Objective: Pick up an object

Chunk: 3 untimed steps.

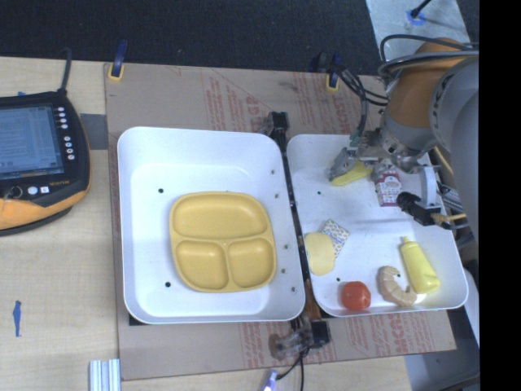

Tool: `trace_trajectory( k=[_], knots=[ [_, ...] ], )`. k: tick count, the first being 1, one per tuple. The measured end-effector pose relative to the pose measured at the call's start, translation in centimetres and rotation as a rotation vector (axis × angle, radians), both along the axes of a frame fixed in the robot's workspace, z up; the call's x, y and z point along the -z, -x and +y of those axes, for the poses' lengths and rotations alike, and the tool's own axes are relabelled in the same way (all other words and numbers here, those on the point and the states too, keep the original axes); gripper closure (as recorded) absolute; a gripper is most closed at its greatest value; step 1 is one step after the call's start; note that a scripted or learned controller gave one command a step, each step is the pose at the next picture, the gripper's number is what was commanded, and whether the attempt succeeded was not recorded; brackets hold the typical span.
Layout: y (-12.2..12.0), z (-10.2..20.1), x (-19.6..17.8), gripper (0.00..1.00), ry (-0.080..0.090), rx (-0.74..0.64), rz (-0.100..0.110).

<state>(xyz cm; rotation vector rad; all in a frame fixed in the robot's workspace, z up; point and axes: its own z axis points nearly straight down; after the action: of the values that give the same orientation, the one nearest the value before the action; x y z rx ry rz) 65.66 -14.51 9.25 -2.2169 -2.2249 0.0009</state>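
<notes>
Tool (348, 168) at right bin's (319, 298) far edge, gripping yellow banana (353, 176)

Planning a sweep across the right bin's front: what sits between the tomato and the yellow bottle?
In the camera view, a curled tan shrimp-like toy lies between the tomato and the yellow bottle, close against the bottle.
</notes>
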Motion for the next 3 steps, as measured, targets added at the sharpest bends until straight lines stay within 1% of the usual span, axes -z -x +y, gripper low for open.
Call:
trace_trajectory(
  k=[1,2,3],
  knots=[
    [0.0,-6.8,-4.1,0.00,0.001,0.002,0.000],
    [-0.4,-6.6,-0.8,0.00,0.000,-0.003,-0.007],
    [-0.5,-6.6,-2.1,1.00,-0.002,-0.007,-0.006]
  ],
)
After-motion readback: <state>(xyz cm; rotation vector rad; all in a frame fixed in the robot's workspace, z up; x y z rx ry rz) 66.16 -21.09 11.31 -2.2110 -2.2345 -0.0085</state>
